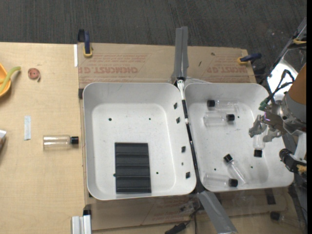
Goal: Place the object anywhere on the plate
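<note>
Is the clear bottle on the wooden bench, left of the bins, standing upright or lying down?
Lying down. The bottle rests on its side, its black cap pointing toward the left bin.

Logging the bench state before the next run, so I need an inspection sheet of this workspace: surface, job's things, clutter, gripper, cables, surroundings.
Surface: two white bins side by side, left bin and right bin, on cardboard over a wooden bench.
Job's things: black ribbed plate lying in the left bin; clear vials with black caps scattered in the right bin.
Clutter: one clear vial on the bench, left of the bins; a yellow object at the left edge.
Gripper: gripper over the right bin's right side; finger state unclear.
Cables: dark cables by the arm.
Surroundings: clamps on the cardboard; dark floor.
</note>
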You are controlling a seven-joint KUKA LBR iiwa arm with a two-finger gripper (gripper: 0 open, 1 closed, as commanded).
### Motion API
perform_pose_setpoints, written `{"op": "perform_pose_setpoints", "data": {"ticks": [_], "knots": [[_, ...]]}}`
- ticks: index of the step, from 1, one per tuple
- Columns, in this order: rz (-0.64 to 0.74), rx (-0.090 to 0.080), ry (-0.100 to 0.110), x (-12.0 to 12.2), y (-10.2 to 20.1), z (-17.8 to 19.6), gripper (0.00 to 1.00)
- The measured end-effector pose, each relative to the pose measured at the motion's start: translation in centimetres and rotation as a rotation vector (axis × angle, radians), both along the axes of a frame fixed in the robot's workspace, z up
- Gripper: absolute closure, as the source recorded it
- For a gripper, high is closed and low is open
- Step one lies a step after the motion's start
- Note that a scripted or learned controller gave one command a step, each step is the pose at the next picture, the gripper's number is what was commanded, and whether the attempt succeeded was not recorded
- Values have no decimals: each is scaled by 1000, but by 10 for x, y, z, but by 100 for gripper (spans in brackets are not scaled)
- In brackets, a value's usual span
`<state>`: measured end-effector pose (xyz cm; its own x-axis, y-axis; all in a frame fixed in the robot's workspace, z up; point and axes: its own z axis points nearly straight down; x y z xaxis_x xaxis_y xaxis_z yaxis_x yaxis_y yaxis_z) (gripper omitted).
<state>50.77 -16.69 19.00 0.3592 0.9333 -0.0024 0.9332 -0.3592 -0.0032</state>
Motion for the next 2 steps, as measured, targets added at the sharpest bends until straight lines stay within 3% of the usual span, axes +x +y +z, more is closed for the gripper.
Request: {"op": "perform_pose_setpoints", "data": {"ticks": [1, 2], "knots": [[0, 0, 0, 0, 0, 0, 0], [212, 0, -2, 46, -47, 30, 0]]}}
